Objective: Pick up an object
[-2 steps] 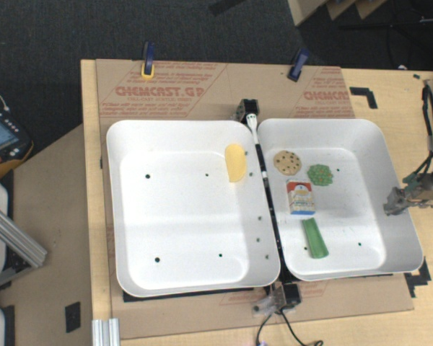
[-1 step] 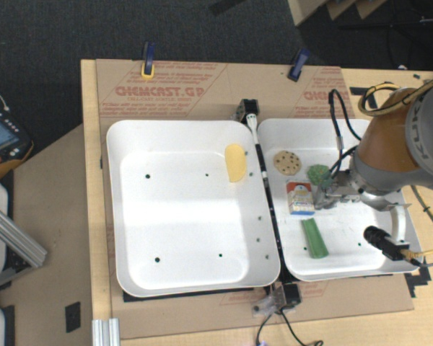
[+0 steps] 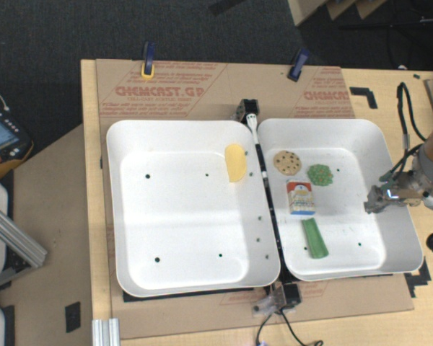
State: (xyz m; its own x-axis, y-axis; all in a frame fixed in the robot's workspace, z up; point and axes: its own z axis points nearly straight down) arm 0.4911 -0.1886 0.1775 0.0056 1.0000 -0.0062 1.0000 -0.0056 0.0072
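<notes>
Camera view, looking down at a slant: my gripper (image 3: 375, 199) sits at the right edge of the frame, low over the right side of the right bin (image 3: 368, 139). Most of my arm is cut off by the frame edge; what shows is a grey wrist section and a small dark tip pointing left. That tip is too small and blurred to read, so I cannot tell how it is set, and nothing shows in its grasp.

Four things lie in the right bin, all well to the left of my tip. A round brown cookie (image 3: 287, 162) lies toward the upper left of that bin, and a green bumpy piece (image 3: 320, 174) lies just beside it on the right. Below the cookie a small carton (image 3: 301, 197) with a red and white top lies on the floor; its print is too small to make out. Below the carton a long green stick (image 3: 315, 238) lies slightly tilted.

In the left bin (image 3: 130, 215) a pale yellow piece (image 3: 235, 163) rests near the upper right corner, close to the wall between the two bins. Its exact shape is hard to make out.

Both bins sit on a brown cardboard sheet (image 3: 202, 89) held by two blue clamps (image 3: 149, 60) at the top.
</notes>
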